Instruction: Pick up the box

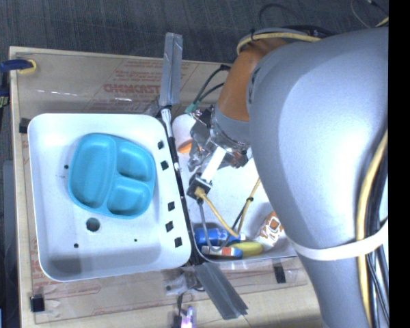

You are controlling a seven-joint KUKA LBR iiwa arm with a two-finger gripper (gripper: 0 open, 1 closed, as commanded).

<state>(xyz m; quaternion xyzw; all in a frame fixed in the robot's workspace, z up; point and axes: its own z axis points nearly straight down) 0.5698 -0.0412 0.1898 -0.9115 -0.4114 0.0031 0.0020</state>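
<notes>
Pincer over right bin; box well apart, toward near end.

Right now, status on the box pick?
Gripper low over right bin, left side. Possible box, orange-white, half hidden by arm. Blue item, yellow item beside it.

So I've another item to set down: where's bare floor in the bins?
Left bin: bare floor between the blue tray and the near wall, right of the small dark disc. Right bin: crowded, the arm over it, a blue item and a yellow item at its near end.
</notes>
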